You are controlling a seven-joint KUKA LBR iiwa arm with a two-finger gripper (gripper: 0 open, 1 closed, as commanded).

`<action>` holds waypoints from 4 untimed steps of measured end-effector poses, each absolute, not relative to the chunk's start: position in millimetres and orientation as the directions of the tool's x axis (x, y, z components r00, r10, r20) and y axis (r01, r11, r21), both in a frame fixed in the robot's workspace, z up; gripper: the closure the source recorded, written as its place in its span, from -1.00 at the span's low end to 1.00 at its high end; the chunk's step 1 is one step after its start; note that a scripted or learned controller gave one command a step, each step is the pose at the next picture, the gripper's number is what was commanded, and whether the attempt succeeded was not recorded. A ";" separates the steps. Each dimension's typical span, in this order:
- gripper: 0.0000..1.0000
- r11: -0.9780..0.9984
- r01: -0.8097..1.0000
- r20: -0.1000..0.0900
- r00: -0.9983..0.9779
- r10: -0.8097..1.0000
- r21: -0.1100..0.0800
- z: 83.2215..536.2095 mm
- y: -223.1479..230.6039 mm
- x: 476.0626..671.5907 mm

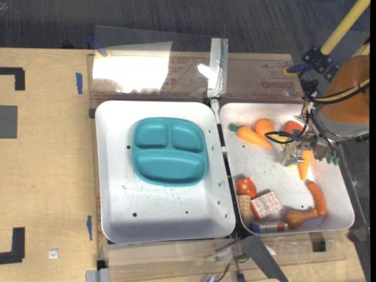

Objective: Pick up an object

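Two white bins side by side on the bench. The left bin [117, 210] has a teal divided plate [170, 150] sitting in it, three compartments, nothing on it.

The right bin [343, 201] is where all the toy food is. Up near the top there's a carrot [254, 136] lying at a slant with its green end toward the divider, and an orange rounded piece [264, 124] touching it from behind. Down in the lower half: a red tomato-looking thing [246, 187], a small red-and-white box [265, 204] just beside it, a sausage [318, 195] running along the right side, and a brown drumstick-shaped piece [298, 217] near the bottom wall.

The arm comes in from the right, and the gripper [301, 153] is down in the upper right part of that bin, with cables looped around it. There's an orange piece [304, 168] right under it, but honestly can't tell if the fingers are clamped on it or just parked above it.
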State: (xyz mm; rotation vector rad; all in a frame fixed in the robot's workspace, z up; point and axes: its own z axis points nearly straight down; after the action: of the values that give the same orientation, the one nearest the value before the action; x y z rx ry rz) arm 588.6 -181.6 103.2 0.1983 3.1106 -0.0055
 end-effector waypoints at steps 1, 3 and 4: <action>1.00 0.993 0.122 -0.019 -0.992 0.122 0.002 234.5 -103.6 591.2; -1.00 0.999 0.043 -0.008 -0.999 0.043 0.000 95.7 -114.1 552.8; -1.00 0.998 0.068 -0.008 -0.998 0.068 0.001 92.2 -107.4 611.0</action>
State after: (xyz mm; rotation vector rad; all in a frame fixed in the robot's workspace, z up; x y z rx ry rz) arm 611.0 -107.4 92.2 0.1060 3.1320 0.0016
